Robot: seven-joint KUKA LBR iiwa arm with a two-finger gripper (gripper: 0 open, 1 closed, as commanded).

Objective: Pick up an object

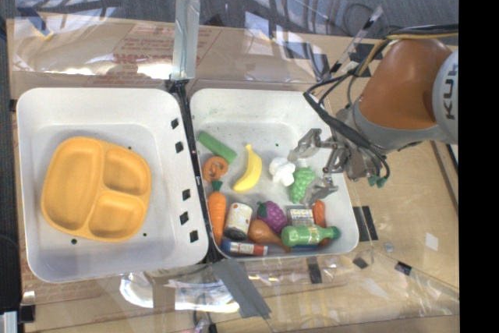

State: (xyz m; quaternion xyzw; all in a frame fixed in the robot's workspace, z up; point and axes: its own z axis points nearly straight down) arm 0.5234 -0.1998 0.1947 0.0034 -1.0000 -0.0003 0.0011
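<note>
The right bin (pixel 257 107) holds several toy foods: a yellow banana (pixel 249 169), a green cucumber (pixel 215 146), a carrot (pixel 217 211), purple grapes (pixel 271 212), a green bottle (pixel 309 235), a small can (pixel 238 216), a white lump (pixel 281 170) and a bumpy green piece (pixel 302 183). My gripper (pixel 316 164) hangs over the bin's right side, open, its two fingers spread just right of the white lump and the bumpy green piece. Nothing sits between the fingers.
A yellow divided plate (pixel 95 189) lies in the left bin (pixel 31 113). A black divider (pixel 189 168) runs between the bins. Cables trail from the wrist (pixel 343 82) over the right bin's far corner. Tape strips hold the bins to the cardboard.
</note>
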